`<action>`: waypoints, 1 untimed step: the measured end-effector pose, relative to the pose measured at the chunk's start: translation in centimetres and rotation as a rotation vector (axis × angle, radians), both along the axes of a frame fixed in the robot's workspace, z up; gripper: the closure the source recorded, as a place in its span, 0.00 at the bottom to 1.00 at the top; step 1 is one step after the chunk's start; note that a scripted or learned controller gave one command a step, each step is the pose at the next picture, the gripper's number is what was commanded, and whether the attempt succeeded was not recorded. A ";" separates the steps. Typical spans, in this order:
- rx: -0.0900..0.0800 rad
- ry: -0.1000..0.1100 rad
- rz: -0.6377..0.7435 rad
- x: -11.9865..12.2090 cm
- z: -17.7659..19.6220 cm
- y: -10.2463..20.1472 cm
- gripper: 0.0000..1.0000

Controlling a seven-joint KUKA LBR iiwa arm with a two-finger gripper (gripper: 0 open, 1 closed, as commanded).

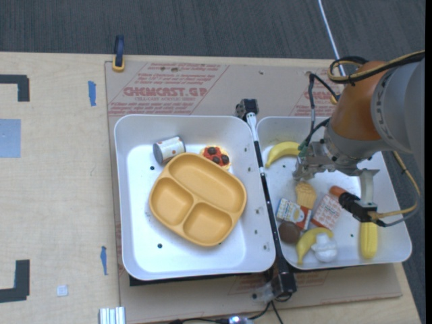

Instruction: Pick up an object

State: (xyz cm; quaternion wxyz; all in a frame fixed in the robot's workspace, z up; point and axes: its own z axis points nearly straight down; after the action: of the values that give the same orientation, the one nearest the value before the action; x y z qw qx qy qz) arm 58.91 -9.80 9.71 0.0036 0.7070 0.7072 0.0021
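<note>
Bench stock as I read it from the overhead camera.

1. Left bin: a yellow divided plate with 3 compartments sits near the middle, turned at a slant. Behind it, a small silver can lies on its side, and a small fruit tart rests just beside the plate's far rim. Both look pushed to the back wall, likely by the plate taking most of the floor.

2. Right bin: the crowded one, and where I judge the pick is aimed. A banana lies near the far-left corner. A yellow block sits near the middle, with a small carton and a red-and-white packet just in front of it. A brown rounded item, a second yellow piece and a white lump cluster at the near edge. A corn cob lies along the right side.

3. Arm: the gripper hangs low over the right bin, between the banana and the yellow block, its wrist hiding the claw from above. I cannot tell its state, and I see nothing held.

4. Likely target: the yellow block, directly beneath the claw's near side. Neighbours touching it could be dragged along.
</note>
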 end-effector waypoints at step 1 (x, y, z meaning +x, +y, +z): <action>0.003 0.009 -0.002 -8.2 3.0 -5.8 1.00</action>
State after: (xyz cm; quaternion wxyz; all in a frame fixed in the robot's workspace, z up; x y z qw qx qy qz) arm 50.69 -15.61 12.73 -0.0006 0.7076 0.7066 -0.0003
